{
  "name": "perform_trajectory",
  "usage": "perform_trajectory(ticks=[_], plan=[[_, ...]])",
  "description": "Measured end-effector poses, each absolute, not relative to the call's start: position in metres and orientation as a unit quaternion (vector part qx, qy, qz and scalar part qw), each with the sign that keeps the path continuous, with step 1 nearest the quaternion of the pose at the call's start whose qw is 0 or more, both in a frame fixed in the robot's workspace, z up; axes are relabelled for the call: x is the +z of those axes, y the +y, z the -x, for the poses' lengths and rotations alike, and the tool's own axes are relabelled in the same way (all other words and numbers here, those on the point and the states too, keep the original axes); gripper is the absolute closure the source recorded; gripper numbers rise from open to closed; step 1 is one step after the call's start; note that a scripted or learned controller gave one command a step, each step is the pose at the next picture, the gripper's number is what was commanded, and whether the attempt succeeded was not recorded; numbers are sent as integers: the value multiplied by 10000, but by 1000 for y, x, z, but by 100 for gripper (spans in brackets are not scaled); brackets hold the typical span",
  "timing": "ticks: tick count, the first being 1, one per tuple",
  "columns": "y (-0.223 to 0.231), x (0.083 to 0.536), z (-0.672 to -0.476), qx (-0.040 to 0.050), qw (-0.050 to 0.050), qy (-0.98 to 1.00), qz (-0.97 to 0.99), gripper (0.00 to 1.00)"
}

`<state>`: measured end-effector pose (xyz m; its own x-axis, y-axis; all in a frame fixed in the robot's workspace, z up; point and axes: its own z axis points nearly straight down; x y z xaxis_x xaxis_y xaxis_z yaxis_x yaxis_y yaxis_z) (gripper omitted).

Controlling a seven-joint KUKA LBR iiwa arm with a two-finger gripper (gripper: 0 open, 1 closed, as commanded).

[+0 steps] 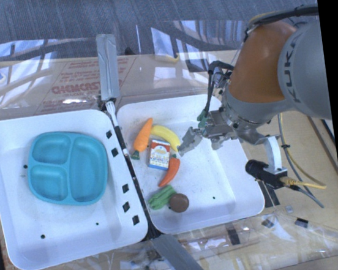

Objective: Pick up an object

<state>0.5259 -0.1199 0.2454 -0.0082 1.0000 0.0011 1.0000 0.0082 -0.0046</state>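
Observation:
The right bin (237, 184) holds several toy foods. An orange carrot (143, 134) lies next to a yellow banana (167, 137), with a small printed carton (158, 154) just below them. Under the carton lie an orange-red pepper (169, 172), a green vegetable (160, 197) and a brown ball (178, 203). My gripper (200, 144) hangs over the bin's middle, just right of the banana and the pepper. Its fingers are spread open with nothing between them; the left fingertip (184, 144) is close to the banana's end.
The left bin (21, 231) bears a blue divided plate (68, 167). A ridge with black clips (126, 174) separates the two bins. The arm's orange band (264, 63) and cables (285, 174) overhang the right bin's right side.

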Motion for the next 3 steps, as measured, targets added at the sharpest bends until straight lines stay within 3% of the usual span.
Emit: perform_trajectory(ticks=[1, 2, 3], plan=[[-116, 99, -550, 23, 29, -6952, 7188, 0], [-117, 109, -550, 25, 28, -6957, 7183, 100], [-69, 242, -560, -3, 0, -6941, 7199, 100]])
